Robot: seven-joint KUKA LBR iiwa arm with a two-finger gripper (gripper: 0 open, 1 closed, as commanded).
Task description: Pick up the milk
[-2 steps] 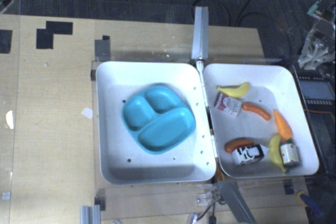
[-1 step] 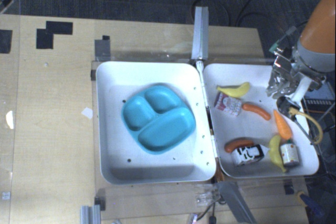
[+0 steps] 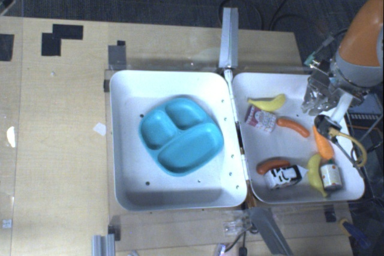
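Observation:
The milk [image 3: 283, 175] is a small black-and-white carton lying on its side near the front edge of the right bin [image 3: 300, 196]. A red sausage [image 3: 271, 164] touches its back side and a yellow banana [image 3: 315, 174] lies just to its right. My gripper [image 3: 316, 106] hangs over the back right part of the same bin, well behind the milk. It is open with nothing between its fingers.
The right bin also holds a second banana [image 3: 268, 104], a white-and-maroon packet [image 3: 261, 120], an orange sausage [image 3: 293, 126], a carrot [image 3: 323, 144] and a small can [image 3: 330, 177]. A blue divided plate [image 3: 181, 135] lies in the left bin [image 3: 126, 147].

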